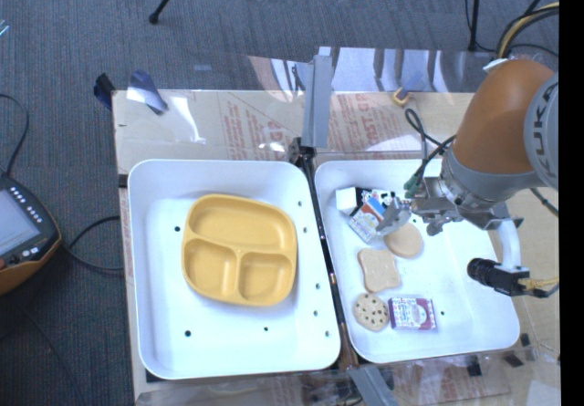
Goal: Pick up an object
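Note:
My gripper (396, 213) hangs low over the upper left part of the right bin (474, 299). It sits just right of a small white, red and blue packet (365, 209) and above a round tan bun (405, 243). The view does not show whether it touches either. Below them lie a tan toast slice (378, 269), a chip cookie (370, 311) and a pink packet (412, 313). Nothing is visibly lifted off the bin floor.
The left bin (151, 304) bears a yellow divided plate (241, 248). A raised divider (318, 240) separates the two bins. The grey and orange arm (504, 135) covers the right bin's upper right corner, with a black cylinder (493, 275) jutting out beside it.

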Robot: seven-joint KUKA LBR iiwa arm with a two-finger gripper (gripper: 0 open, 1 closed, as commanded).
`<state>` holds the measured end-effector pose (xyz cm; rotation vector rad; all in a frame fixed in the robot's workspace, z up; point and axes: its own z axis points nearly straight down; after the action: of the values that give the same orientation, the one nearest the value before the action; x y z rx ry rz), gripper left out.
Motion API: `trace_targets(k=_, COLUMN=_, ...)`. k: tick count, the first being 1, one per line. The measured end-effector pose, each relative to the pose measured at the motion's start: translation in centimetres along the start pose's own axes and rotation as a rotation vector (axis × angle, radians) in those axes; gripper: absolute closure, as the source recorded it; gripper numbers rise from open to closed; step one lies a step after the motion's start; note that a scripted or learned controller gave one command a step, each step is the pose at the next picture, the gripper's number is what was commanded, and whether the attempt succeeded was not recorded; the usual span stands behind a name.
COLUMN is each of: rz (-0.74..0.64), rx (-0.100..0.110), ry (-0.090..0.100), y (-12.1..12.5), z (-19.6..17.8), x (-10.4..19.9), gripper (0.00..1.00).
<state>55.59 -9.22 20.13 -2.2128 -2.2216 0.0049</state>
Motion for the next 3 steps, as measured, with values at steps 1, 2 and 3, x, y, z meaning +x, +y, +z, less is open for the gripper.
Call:
trace_targets(k=1, rz=0.004, rx=0.008, ry=0.000, y=6.0, z=10.8, x=-4.7, gripper=0.00)
trace_targets(k=2, rz=0.006, rx=-0.001, ry=0.001, y=6.3, z=9.3, x=-4.7, gripper=1.00)
trace_targets(k=3, rz=0.006, rx=-0.001, ry=0.001, y=6.3, z=9.3, x=-4.7, gripper=0.00)
